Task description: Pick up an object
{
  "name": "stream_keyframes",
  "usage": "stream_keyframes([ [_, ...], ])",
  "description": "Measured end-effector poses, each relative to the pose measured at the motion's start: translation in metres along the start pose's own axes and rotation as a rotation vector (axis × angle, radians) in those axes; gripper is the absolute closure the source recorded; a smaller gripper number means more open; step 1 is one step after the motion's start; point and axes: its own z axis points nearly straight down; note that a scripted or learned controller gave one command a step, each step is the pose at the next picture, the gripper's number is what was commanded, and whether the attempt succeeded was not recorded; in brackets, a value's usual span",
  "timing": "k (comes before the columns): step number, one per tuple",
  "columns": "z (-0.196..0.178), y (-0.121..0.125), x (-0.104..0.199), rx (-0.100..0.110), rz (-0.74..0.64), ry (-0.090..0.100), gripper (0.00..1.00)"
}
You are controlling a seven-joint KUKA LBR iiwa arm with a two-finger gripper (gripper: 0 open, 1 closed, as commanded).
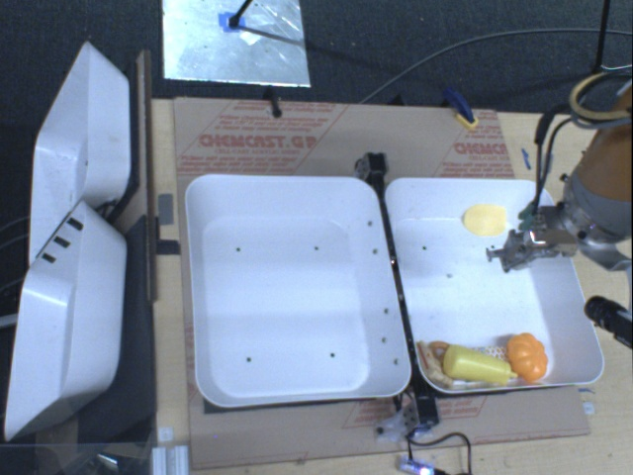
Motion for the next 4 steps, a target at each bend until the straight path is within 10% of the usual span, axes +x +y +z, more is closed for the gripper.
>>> stream_keyframes([
  [4, 0.002, 0.010, 0.200, 0.004, -0.004, 0.002, 1.00],
])
